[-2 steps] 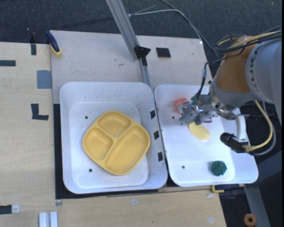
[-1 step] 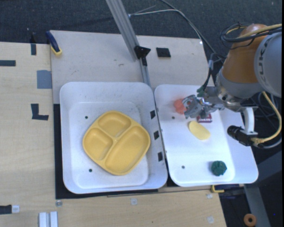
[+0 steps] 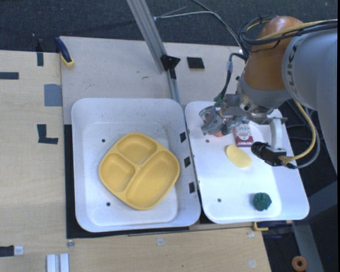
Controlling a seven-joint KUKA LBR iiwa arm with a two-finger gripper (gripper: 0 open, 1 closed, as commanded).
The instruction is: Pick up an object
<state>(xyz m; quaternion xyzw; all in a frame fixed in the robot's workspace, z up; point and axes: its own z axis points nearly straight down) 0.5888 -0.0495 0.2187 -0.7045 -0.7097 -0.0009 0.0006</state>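
I am lowering the pincer [image 3: 212, 124], whose grip state I cannot tell, over the right bin [image 3: 283, 200], aiming squarely at the packet [image 3: 243, 135] lying just beside it.

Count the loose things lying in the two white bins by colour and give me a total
Yellow: 2, the divided plastic plate and the small oval piece
Green: 1, the dark fuzzy ball
Red and white: 1, the small packet under the claw
Total: 4

Wooden bench [image 3: 22, 169] carries two white bins [image 3: 82, 169], perhaps on black matting.
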